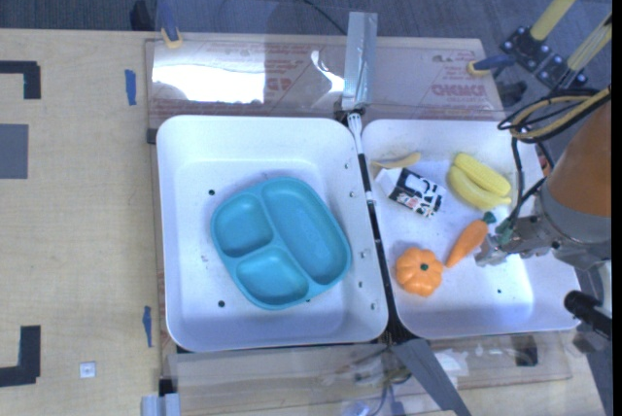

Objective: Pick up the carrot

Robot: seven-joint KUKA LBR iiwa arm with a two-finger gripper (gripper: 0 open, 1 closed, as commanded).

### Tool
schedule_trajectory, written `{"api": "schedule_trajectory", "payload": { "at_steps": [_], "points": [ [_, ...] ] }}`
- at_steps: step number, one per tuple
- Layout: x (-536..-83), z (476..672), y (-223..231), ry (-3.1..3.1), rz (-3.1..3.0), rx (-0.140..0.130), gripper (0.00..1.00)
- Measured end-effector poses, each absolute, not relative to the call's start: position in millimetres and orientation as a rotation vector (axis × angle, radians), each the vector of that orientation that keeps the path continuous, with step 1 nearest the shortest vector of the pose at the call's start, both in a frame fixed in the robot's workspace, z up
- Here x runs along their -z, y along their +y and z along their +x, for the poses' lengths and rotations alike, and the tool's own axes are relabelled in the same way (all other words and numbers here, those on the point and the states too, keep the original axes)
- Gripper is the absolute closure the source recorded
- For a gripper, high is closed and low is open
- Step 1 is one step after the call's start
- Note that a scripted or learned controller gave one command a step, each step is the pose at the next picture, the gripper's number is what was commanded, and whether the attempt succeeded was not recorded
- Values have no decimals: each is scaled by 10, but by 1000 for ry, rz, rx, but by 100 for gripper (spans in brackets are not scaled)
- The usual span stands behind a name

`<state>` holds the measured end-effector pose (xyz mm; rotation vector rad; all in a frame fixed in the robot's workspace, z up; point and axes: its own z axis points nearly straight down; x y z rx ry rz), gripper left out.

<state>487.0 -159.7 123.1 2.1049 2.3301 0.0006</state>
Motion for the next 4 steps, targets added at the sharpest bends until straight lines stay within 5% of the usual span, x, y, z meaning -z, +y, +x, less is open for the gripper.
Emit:
{"api": "schedule_trajectory", "payload": {
  "at_steps": [1, 2, 3, 4],
  "points": [
    [-2163, 5436, -985, 1720, 2627, -3, 100],
    [-2150, 5426, -997, 1718, 2630, 3, 0],
    [-952, 5098, -1882, 1755, 2608, -1, 0],
    [-1032, 5091, -1888, 1753, 2610, 2, 100]
  ]
}}
